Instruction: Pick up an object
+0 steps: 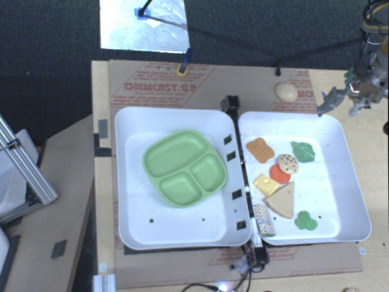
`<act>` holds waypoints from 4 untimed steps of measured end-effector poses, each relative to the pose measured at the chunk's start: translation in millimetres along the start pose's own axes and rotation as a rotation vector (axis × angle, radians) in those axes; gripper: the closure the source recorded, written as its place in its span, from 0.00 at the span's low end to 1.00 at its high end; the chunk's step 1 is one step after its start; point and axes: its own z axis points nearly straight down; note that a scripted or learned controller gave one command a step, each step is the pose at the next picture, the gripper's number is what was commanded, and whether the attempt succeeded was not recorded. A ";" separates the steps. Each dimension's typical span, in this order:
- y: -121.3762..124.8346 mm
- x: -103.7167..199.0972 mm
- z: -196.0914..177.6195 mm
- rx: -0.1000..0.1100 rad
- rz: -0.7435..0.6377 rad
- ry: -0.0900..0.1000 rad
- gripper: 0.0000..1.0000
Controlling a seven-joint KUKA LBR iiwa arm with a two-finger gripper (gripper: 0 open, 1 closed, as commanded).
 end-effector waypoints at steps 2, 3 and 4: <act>2.3 8.9 101.1 0.003 -0.002 0.001 0.00; -6.4 7.3 159.2 0.006 0.002 0.001 0.00; -5.9 8.2 194.6 0.003 0.001 0.000 0.00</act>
